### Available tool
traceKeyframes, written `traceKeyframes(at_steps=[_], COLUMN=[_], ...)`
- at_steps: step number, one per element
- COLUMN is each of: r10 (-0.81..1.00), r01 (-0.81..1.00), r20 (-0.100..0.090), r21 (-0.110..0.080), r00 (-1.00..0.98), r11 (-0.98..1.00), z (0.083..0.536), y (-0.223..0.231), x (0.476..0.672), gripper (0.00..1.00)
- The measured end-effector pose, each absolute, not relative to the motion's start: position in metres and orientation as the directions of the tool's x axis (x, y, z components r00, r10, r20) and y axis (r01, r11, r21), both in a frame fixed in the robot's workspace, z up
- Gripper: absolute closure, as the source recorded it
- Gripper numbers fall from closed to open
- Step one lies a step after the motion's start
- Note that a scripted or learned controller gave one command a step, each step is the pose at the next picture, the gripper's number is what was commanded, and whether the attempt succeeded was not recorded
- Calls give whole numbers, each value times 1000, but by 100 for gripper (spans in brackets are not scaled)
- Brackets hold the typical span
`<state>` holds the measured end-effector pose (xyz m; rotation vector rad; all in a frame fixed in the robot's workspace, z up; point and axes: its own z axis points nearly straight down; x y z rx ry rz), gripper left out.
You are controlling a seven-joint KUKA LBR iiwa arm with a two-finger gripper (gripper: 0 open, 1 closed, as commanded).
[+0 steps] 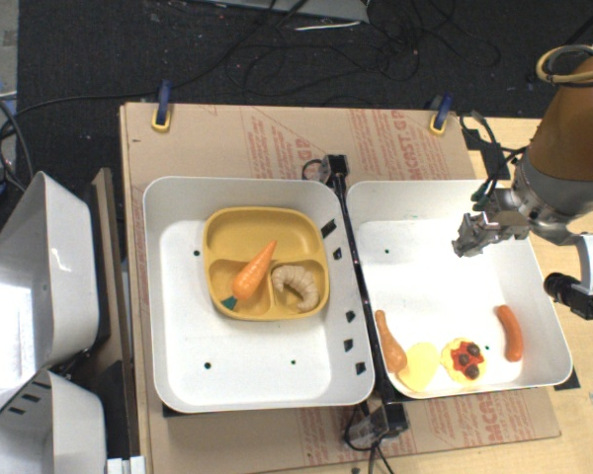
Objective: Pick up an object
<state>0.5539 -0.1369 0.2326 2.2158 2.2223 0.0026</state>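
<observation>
The arm reaches in from the right, its orange band (571, 117) above the grey wrist, and the hand (471, 236) hangs over the upper part of the right bin (445, 200), above bare white floor. Its dark fingers point down and to the left; how far apart they stand cannot be made out, and nothing is seen between them. The things to pick lie well apart from the hand, along the near edge of that bin: an orange drumstick-shaped piece (389, 341) by the left wall, a pale yellow round piece (422, 365) just beside it, a yellow and red toy with dark spots (464, 358) touching that one, and a small orange sausage (511, 332) off to the right. The left bin (173, 294) carries a yellow divided plate (227, 230), with a carrot (254, 270) lying across its divider and a pale curled shrimp-like piece (296, 284) in the lower right compartment. Both bins sit on a brown board surface (277, 141).
</observation>
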Motion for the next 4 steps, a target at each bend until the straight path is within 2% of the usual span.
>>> traceKeyframes(at_steps=[1, 2, 4], r10=[1000, 1000, 1000], r01=[1000, 1000, 1000], r20=[1, 1, 2], r21=[2, -2, -2], r00=[-8, -7, -9], r11=[8, 7, 9], z=[243, 235, 218], y=[-81, -32, 88], x=[556, 548, 549], gripper=[100, 100, 100])
